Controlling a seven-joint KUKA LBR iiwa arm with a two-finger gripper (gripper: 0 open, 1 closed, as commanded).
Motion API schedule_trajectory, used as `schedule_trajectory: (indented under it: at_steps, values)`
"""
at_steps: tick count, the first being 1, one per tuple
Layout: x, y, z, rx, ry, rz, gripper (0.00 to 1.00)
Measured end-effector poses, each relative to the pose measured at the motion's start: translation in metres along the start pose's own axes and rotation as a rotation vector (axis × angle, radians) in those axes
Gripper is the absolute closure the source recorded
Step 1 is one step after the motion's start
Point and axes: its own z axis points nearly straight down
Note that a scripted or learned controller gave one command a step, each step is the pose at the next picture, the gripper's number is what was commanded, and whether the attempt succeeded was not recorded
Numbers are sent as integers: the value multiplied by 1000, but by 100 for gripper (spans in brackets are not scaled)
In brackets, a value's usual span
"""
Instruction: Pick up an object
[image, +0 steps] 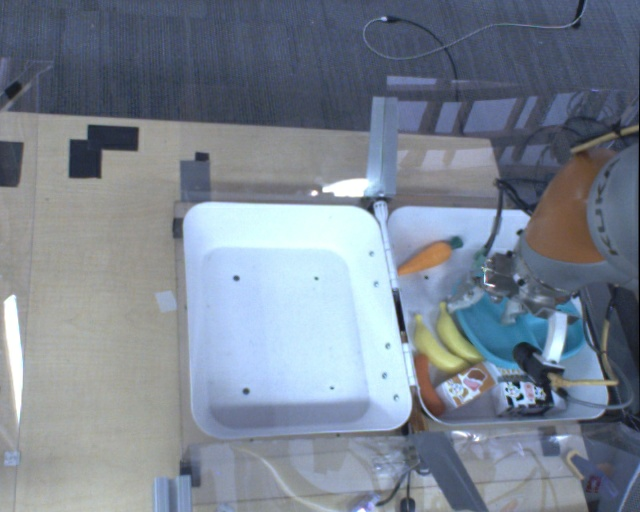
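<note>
Camera view: my pincer (496, 280) hangs low over the right bin (450, 222), just toward 12 o'clock from the bin's middle. It sits at the end of my grey arm (550, 268), which comes in from 3 o'clock with its orange band (560, 210) above the wrist. From this angle I cannot tell whether the pincer is released or clenched, nor whether anything is in it.

The two white bins sit side by side on the pale wooden counter (100, 320), their long rims touching. All the things to pick from lie in the right bin.

- A carrot (425, 258) rests at 10 o'clock, its green end pointing toward 2 o'clock, apart from the rest.
- Two bananas (447, 340) lie together at 8 o'clock, against the edge of a blue dish (500, 340) that takes up the bin's middle and runs under my wrist.
- At 7 o'clock a small carton (466, 386) with a red and white face lies just below the bananas.
- A red thing (424, 385), partly hidden, is squeezed between that carton and the bin's wall.
- A black-and-white box (525, 397) lies at 5 o'clock, near the carton.

The left bin (290, 320) shows a smooth white floor marked by a few small dark dots. Black patches (100, 148) mark the counter at 10 o'clock, well apart from both bins.
</note>
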Motion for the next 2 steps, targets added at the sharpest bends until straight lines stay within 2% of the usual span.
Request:
schedule_trajectory:
  at_steps: [1,2]
  values:
    - [4,1,-10,0,-8,-393,0]
    - [24,72,-30,-3,-9,-137,0]
